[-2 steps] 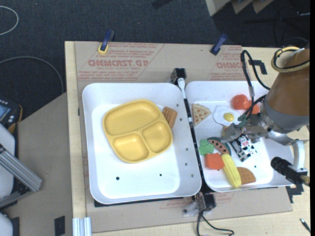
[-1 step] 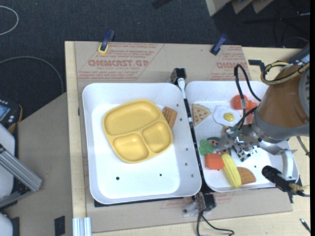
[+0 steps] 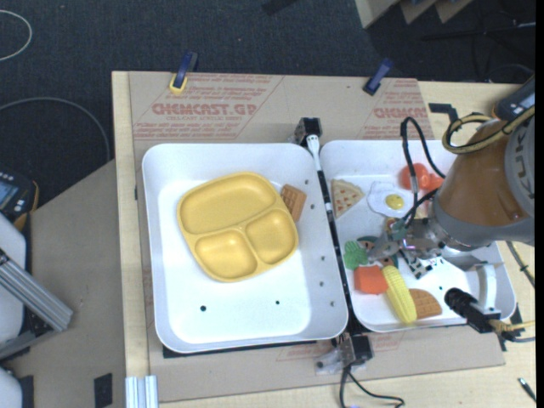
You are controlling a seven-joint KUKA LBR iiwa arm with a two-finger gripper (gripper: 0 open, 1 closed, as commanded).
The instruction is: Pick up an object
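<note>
The right bin (image 3: 501, 300) holds several toy foods. A yellow corn cob (image 3: 399, 293) lies near its front, with an orange-red block (image 3: 371, 279) to its left and a brown bread piece (image 3: 426, 303) to its right. A green leafy piece (image 3: 358, 252) sits by the bin's left wall. Farther back are a pizza slice (image 3: 346, 197), a fried egg (image 3: 393, 201) and a red-orange piece (image 3: 419, 177). My gripper (image 3: 410, 249) hangs low over the middle of this bin, just behind the corn cob and right of the green piece. The arm's body hides what lies under it.
The left bin (image 3: 170, 304) carries a yellow divided plate (image 3: 238, 225) and a brown waffle piece (image 3: 293, 201) at the plate's right edge. A black cable loops over the right bin's back. Clamps stand at the board's far edge.
</note>
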